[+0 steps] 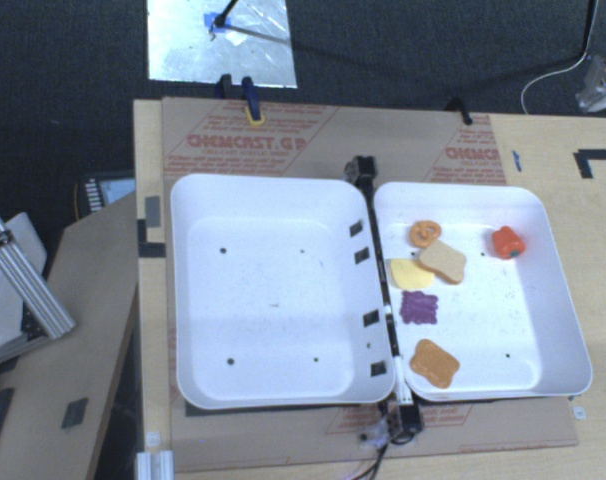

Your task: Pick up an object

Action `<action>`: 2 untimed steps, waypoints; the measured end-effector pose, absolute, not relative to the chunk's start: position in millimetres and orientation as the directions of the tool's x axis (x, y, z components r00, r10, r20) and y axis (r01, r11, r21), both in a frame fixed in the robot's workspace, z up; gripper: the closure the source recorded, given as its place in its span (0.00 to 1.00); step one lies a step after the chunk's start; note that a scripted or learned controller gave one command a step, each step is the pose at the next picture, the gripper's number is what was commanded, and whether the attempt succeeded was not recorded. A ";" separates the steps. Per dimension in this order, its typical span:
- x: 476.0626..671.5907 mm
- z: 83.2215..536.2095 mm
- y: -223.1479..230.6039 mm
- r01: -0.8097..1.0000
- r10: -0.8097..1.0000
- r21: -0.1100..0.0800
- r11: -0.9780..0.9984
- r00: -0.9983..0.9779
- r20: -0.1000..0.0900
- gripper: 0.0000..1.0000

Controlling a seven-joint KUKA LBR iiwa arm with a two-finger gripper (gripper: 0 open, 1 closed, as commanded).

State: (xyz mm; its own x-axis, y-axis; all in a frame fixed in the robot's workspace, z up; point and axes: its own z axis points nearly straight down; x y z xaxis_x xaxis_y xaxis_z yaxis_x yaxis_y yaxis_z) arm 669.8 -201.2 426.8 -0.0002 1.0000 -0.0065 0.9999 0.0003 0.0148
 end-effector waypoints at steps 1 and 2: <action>595.1 545.7 -200.6 1.000 1.000 0.017 -0.001 0.001 -0.006 1.00; 625.3 428.7 -151.0 1.000 1.000 -0.006 0.009 -0.009 0.003 1.00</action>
